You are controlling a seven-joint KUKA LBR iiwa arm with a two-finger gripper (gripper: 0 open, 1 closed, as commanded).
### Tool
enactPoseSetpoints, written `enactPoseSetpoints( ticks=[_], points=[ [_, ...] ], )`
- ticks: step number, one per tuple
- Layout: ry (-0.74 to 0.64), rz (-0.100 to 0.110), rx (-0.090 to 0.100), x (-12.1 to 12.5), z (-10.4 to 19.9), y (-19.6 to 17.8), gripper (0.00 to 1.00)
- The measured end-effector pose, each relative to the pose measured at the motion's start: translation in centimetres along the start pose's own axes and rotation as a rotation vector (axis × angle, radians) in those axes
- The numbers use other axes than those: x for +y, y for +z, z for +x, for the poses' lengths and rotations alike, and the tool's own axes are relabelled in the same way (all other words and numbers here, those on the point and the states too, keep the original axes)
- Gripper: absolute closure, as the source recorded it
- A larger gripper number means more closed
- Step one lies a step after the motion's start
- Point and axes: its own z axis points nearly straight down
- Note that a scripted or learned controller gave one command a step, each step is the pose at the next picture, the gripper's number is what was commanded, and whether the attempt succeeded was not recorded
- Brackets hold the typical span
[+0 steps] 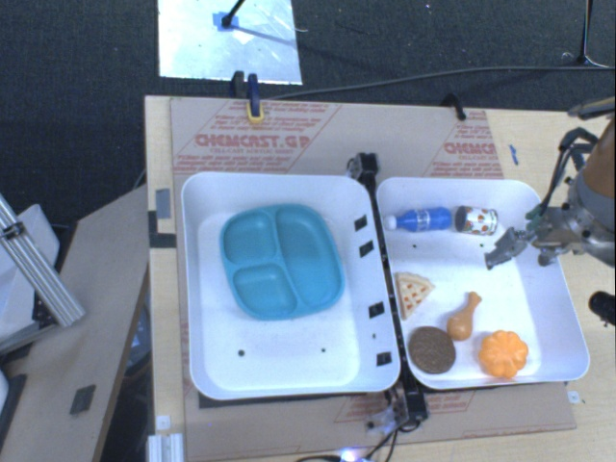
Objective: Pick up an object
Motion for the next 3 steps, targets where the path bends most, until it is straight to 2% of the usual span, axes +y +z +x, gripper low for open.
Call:
enactPoseSetpoints(
  ticks=[1,3],
  points=[
    [-0.003,-0.011,-0.002,0.2,0.0,-0.6,0.0],
    [-0.001,-0.009,-0.002,1.6,-0.9,10.8,0.0]
  ],
)
